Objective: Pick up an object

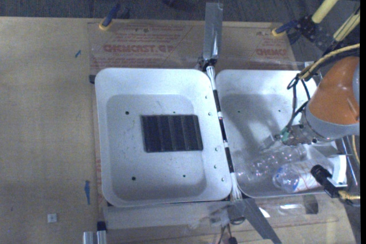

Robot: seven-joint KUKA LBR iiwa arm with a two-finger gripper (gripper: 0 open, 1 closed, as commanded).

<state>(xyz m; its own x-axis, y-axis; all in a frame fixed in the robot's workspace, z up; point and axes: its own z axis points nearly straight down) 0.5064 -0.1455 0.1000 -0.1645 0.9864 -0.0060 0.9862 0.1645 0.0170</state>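
Two smooth white plastic bins (114, 88) sit on a matt brown wooden bench (40, 123). A ribbed black mat (171, 133) looks dull. A clear, glossy plastic bottle (274, 164) glints.

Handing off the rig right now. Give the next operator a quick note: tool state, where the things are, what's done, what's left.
Tool: low in the right bin, beside the clear plastic bottle; grip state can't be judged.
Things: bottle lies at the right bin's near side; dark ridged block lies flat in the middle of the left bin.
Done: no pick confirmed.
Left: grasp and lift one thing.

Mirrored red lettering on clear sheet (150, 43) behind bins, seemingly "CHEMCAST", not surely legible
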